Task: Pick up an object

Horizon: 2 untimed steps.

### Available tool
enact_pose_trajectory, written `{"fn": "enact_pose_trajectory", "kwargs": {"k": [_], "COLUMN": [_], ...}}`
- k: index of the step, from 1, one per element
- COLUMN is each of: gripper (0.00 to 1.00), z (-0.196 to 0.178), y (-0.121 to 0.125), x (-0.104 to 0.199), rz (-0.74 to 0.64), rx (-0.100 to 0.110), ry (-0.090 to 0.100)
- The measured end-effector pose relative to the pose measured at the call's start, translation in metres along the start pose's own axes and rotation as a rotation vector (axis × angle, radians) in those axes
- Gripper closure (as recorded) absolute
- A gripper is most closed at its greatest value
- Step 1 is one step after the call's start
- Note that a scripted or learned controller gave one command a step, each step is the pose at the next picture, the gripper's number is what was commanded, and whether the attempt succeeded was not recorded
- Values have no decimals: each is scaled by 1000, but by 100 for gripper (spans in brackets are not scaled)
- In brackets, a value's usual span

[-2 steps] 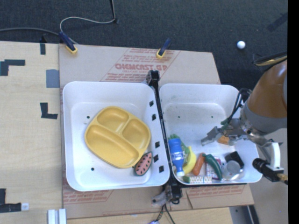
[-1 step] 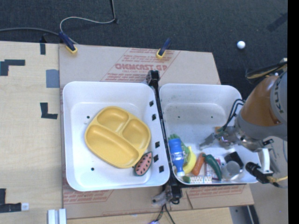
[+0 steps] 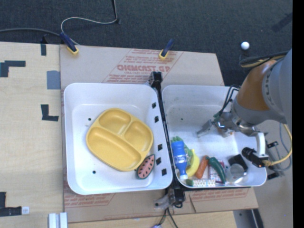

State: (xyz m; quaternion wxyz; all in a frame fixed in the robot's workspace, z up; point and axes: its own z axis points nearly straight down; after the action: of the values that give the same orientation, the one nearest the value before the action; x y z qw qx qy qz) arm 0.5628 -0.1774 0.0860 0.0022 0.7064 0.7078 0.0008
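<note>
My gripper (image 3: 210,122) hangs over the middle of the right bin (image 3: 190,96), above its bare white floor, open with nothing between its fingers. The objects lie along the bin's near edge, below and left of the gripper: a blue bottle (image 3: 178,156), a yellow banana (image 3: 194,161), an orange carrot-like piece (image 3: 202,166), a dark green vegetable (image 3: 216,167) and a silvery cup (image 3: 236,171). A small green leafy piece (image 3: 176,140) sits above the bottle.
The left bin (image 3: 76,127) holds a yellow divided plate (image 3: 120,138) and a watermelon slice (image 3: 146,166) at its near right corner. A black divider (image 3: 160,127) runs between the bins. Cardboard (image 3: 118,65) lies under both.
</note>
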Motion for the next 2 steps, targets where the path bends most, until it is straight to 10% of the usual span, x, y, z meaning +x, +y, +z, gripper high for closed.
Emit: {"fn": "enact_pose_trajectory", "kwargs": {"k": [1, 2], "gripper": [0, 0], "z": [0, 0], "y": [-52, -2], "x": [17, 1], "rz": [2, 1], "rx": [3, 0], "ry": [1, 0]}}
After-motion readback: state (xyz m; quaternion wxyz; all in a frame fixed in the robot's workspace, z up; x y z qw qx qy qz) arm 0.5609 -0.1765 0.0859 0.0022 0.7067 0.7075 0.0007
